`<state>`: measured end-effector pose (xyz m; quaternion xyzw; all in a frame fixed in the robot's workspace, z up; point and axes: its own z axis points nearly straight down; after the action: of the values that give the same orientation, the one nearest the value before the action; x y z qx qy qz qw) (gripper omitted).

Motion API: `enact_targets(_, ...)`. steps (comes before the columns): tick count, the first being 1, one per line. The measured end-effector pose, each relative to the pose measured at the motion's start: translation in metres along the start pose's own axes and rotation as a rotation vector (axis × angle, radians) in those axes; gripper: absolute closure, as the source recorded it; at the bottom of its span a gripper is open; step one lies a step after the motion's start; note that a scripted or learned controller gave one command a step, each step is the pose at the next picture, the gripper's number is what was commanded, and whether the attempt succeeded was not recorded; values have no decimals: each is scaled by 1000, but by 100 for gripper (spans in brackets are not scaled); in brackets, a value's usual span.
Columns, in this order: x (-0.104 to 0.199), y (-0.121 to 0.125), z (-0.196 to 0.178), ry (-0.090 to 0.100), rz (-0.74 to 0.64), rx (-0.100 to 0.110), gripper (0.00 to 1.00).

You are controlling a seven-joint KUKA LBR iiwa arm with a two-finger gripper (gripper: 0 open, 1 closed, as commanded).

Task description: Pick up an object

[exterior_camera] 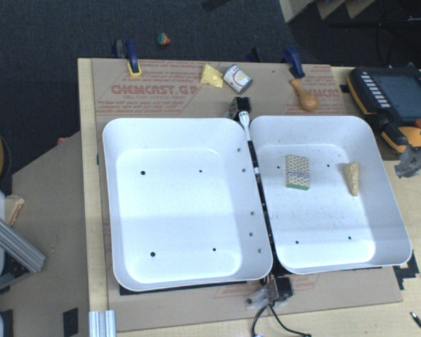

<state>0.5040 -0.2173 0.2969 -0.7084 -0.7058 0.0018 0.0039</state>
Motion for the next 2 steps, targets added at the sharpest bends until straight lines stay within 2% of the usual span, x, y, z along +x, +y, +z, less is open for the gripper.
enact_targets(1,-7,-26,-17,-2,-2,-7,100)
enact_targets(2,-7,-25,-186,-13,-6,-30,100)
